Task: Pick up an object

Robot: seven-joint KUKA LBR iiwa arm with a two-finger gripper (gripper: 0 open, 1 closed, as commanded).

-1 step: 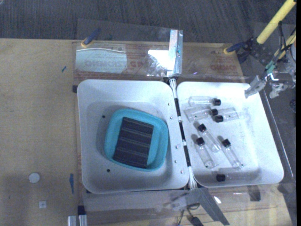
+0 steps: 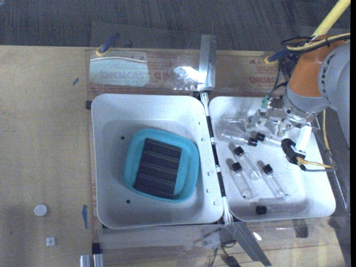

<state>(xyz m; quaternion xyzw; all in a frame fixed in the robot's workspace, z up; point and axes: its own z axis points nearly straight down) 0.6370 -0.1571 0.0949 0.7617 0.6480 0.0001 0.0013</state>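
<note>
Over the right bin [image 2: 328, 202], near its far right corner, the claw [image 2: 271, 121] hangs low among a cluster of clear vials [image 2: 236, 128]. Whether it is open or closed I cannot tell; its parts blend with the glassy clutter beneath, and no vial can be seen held in it. Just right of it sit a black fitting and a white block on the wrist, with a yellow cable running off toward the bin's edge.

Closer to the camera, three more vials with black caps [image 2: 240, 179] lie loose on the bin floor, apart from one another, and a single black cap [image 2: 261, 209] rests near the front wall. Across the divider, the left bin [image 2: 105, 149] holds a blue tray [image 2: 132, 149] carrying a dark ribbed block [image 2: 159, 168], well apart from the arm.

By my reading, the step in hand is the approach or the grasp itself at the far cluster. Next, the arm needs a firm close on one vial, then a straight lift; round, slick glass lying crowded may roll or slip.
</note>
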